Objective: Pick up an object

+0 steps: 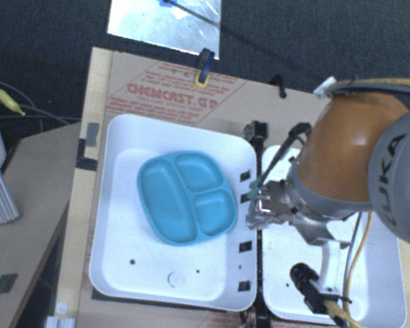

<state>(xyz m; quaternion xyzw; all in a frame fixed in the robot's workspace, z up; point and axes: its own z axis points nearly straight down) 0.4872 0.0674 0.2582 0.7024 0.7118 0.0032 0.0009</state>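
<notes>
A light blue divided plate (186,196) lies flat in the middle of the left bin (114,257). The arm reaches in from the right, and its orange band and grey wrist cover much of the right bin (391,310). My gripper (258,206) hangs low over the divider between the two bins, just right of the plate's right edge. The wrist blocks the fingertips from view, and I see nothing held.
A small pale round disc (176,278) lies near the left bin's front wall. Cardboard (172,92) with red print lies under both bins. A shiny sheet (168,1) lies on the dark floor behind the bench.
</notes>
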